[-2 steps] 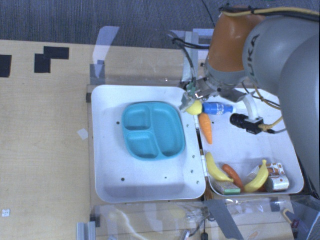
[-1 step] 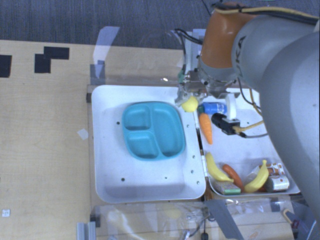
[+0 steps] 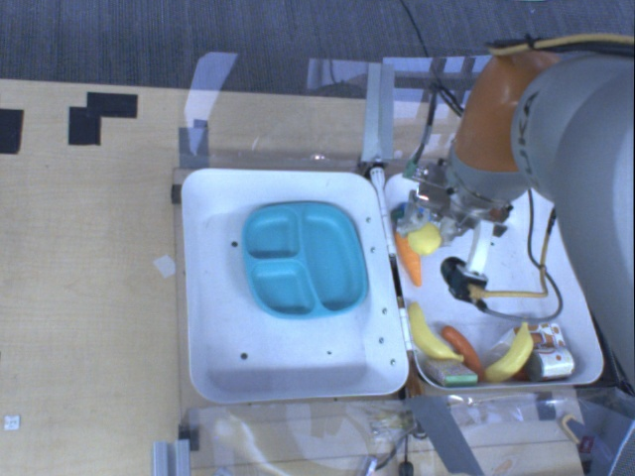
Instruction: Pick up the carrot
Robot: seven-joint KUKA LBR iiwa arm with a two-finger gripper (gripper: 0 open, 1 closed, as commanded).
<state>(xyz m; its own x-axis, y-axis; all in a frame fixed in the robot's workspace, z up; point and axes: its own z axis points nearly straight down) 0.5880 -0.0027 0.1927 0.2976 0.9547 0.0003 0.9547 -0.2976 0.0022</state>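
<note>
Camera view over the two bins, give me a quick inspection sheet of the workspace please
Surface: wooden bench bearing two white bins, left bin, right bin.
Job's things: carrot lies by right bin's left wall.
Clutter: blue divided plate in left bin; two bananas, lemon, small can in right bin.
Grippers: gripper low over lemon, beside carrot.
Cables: yellow cable in right bin.
Surroundings: grey carpet.

grey arm (image 3: pixel 575 137) low, wrist down
</note>
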